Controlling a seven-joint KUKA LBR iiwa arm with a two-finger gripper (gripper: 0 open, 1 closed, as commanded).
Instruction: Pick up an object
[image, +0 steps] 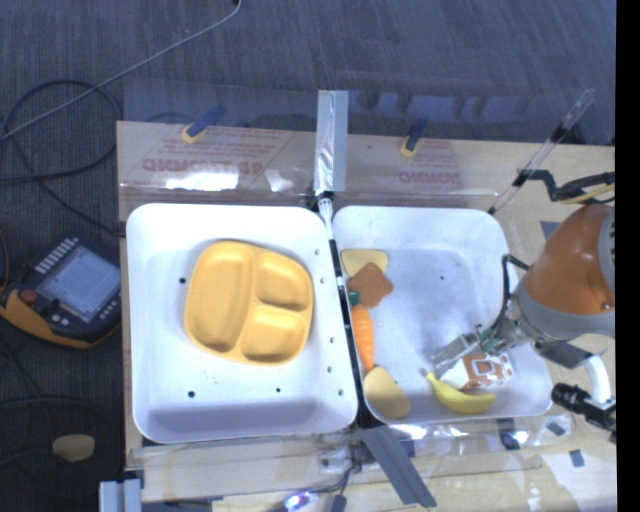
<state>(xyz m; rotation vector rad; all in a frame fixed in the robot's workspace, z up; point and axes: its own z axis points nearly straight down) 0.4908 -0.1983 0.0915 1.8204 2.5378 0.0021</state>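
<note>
A grey robot arm with an orange band (572, 262) reaches in from the right over a wooden bench (470, 160) carrying two shallow white bins side by side. Its tool (478, 345) sits low in the right-hand white bin (440, 240), near that bin's lower right corner, directly above a small white carton with an orange-red label (487, 371). A metallic finger (455, 351) juts out to the left of the carton; whether the tool is spread or closed, and whether it has hold of anything, cannot be told from this angle.

A yellow banana (460, 396) lies curved along the carton's lower edge, touching or nearly touching it. Along the same bin's left wall, from top to bottom, lie a pale yellow flat piece (365, 259) partly covered by a brown cookie-shaped piece (371, 286), an orange carrot (362, 338) set lengthwise against the wall, and a tan rounded piece (386, 391) at the lower left corner.

The left-hand white bin (160, 390) holds a yellow plastic tray with three compartments (248, 301), lying near its middle and slightly turned.

Beyond the bench, on dark carpet (60, 60), a handheld control pendant with a grey screen and orange trim (68, 291) rests at the left, with black cables (40, 110) looping nearby.
</note>
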